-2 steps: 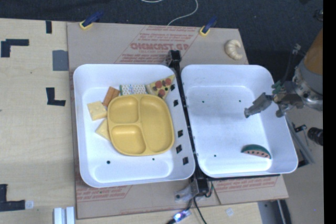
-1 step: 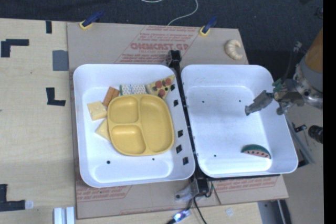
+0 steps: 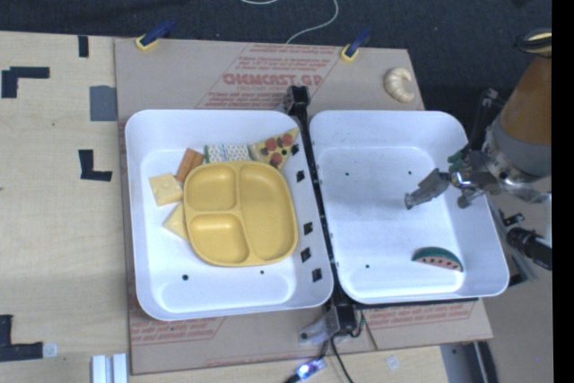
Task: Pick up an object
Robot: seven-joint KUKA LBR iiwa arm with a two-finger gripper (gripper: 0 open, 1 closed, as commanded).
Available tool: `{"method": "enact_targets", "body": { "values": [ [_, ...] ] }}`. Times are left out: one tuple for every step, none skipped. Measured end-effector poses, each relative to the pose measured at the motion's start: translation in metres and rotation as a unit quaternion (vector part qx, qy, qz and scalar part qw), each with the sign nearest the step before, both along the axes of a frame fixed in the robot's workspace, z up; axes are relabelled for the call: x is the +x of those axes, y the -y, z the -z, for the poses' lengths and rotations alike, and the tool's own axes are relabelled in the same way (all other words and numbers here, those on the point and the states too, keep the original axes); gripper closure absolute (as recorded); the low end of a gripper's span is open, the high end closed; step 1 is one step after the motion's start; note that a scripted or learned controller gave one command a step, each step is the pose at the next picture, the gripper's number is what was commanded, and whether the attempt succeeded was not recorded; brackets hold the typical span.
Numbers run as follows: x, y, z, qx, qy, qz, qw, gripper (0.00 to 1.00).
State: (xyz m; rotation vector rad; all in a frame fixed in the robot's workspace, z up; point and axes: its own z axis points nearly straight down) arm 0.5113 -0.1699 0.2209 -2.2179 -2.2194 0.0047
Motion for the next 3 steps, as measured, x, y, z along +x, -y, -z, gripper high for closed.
{"method": "enact_targets", "body": {
  "values": [
    [-0.011, 0.000, 0.051, 0.0005, -0.001, 0.000, 1.0000, 0.00],
    [-0.009, -0.006, 0.097, 0.0007, -0.001, 0.000, 1.0000, 0.00],
    [-0.009, -0.007, 0.139, -0.0006, 0.001, 0.000, 1.0000, 0.00]
  ]
}}
